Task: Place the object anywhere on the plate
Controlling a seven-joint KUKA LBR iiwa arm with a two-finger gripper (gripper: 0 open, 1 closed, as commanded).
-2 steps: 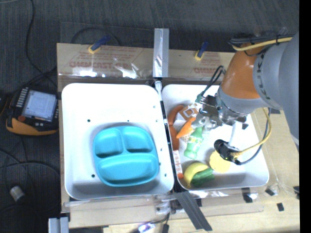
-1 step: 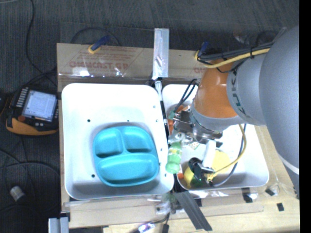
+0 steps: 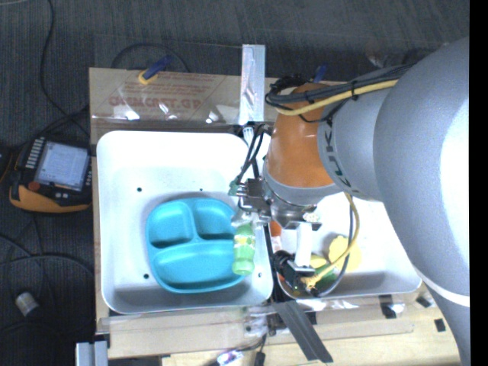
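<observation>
One green object (image 3: 244, 253) sits at the blue plate (image 3: 187, 242)'s right edge, left bin. Gripper (image 3: 252, 221) directly above; grip state: we cannot tell. Rec. shift leftward before release.

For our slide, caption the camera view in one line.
Grey arm's hand over a green object at the blue plate's right edge, left bin.

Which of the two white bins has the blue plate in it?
The left bin: the blue plate lies in it. The right bin sits under the arm.
</observation>
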